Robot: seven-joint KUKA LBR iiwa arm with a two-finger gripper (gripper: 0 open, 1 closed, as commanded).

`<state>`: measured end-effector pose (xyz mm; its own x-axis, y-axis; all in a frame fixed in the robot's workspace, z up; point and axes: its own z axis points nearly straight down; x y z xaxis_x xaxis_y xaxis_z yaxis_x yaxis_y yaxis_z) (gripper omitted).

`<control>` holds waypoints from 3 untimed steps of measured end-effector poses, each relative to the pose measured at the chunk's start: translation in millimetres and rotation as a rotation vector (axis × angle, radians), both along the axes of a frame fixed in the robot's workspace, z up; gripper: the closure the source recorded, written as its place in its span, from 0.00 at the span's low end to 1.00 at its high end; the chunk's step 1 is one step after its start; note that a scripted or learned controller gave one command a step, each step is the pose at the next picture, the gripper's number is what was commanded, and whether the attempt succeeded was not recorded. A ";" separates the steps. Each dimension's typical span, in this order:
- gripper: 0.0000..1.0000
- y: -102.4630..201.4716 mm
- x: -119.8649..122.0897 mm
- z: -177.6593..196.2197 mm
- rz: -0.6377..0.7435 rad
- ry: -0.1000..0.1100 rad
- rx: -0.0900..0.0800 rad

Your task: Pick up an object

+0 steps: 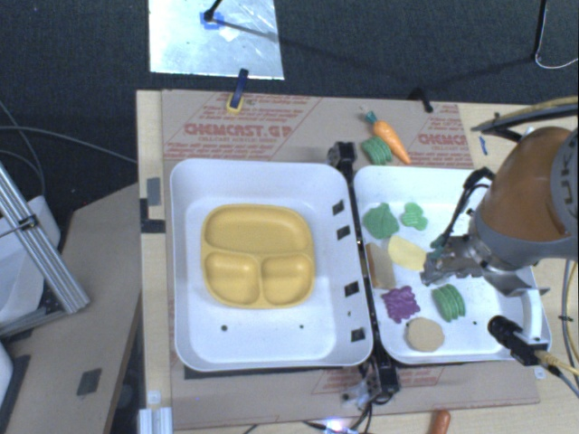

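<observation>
Two shallow white bins sit side by side on a bench, seen from above. The left bin (194, 333) holds a yellow divided plate (258, 253). The right bin (452, 181) holds toy food: a green lettuce piece (381, 221) and a small green sprig (413, 214) at the far side, a pale yellow wedge (406, 253) in the middle, a brown slice (380, 265) by the left wall, purple grapes (401, 303), a ridged green pickle (449, 301) and a tan round cookie (425, 334) at the near side. The arm reaches in from the right. Its gripper (446, 265) hangs low, just right of the yellow wedge and just beyond the pickle; whether it is open or closed cannot be told. A toy carrot (391, 139) lies on the bench beyond the right bin.
</observation>
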<state>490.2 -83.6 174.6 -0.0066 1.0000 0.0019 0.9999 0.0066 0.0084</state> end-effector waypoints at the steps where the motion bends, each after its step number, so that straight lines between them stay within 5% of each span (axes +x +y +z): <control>1: 1.00 61.2 0.0 238.8 0.004 -0.013 0.000; 2: 1.00 79.8 12.1 199.9 0.000 0.008 -0.002; 3: 1.00 164.8 -3.8 276.2 0.006 -0.001 0.001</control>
